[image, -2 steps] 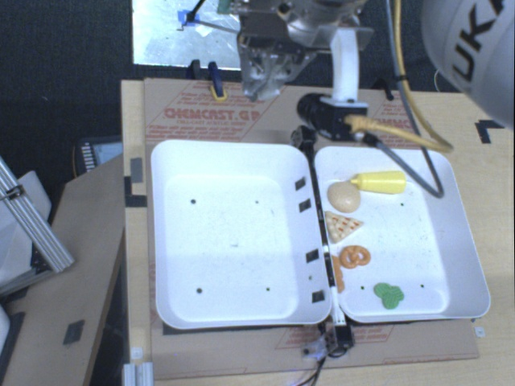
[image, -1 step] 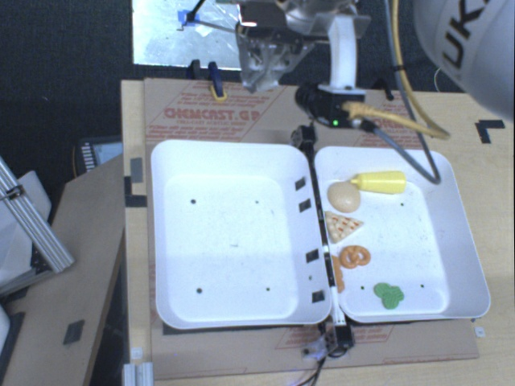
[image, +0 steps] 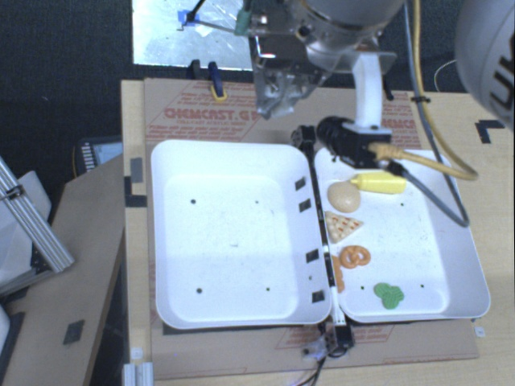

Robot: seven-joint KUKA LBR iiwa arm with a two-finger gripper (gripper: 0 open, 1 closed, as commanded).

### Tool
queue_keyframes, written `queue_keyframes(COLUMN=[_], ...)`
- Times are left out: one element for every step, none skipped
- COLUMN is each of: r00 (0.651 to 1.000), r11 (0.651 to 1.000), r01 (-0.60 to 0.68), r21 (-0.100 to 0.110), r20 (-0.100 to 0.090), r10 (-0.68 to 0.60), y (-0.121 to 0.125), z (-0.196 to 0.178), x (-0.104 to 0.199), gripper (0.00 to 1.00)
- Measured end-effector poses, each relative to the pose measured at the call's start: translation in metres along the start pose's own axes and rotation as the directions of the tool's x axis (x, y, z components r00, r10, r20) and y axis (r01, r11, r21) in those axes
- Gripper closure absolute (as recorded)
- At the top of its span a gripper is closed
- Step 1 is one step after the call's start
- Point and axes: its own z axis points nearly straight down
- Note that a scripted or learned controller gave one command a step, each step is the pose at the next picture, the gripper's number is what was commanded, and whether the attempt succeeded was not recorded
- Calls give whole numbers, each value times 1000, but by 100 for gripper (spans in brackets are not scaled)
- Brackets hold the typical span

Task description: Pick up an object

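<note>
**Ana:** Gripper (image: 278, 95) first: where does it hang?

**Ben:** High up, beyond the far rim of the left bin (image: 225, 232), over the cardboard sheet (image: 201, 115). It is blurred, so I cannot tell how it stands, whether parted or closed, and I see nothing held under it.

**Ana:** And the things to pick?

**Ben:** All in the right bin (image: 426, 240). Taking the tan round piece (image: 344, 196) as the mark: the yellow piece (image: 378, 183) lies just beside it, toward the far wall; the waffle-patterned wedge (image: 344, 227) sits just nearer the camera; the pretzel (image: 355, 256) nearer again; the green piece (image: 389, 295) nearest, well apart from it.

**Ana:** Which is the likely target?

**Ben:** My guess is the tan piece or the yellow one, being closest to the gripper. Both lie to its right and toward the camera, across the divider between the bins.

**Ana:** Any axis to mind?

**Ben:** The yellow piece is long, lying roughly left to right, so the jaws would best close across that, front to back. The tan piece looks round, perhaps free of that worry.
</note>
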Motion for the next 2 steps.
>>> queue_keyframes(r00=[1000, 1000], r11=[1000, 1000], r01=[1, 0], r21=[0, 0], r20=[0, 0], r10=[-1, 0], y=[-1, -1], z=[1, 1], x=[15, 15], gripper=[100, 0])
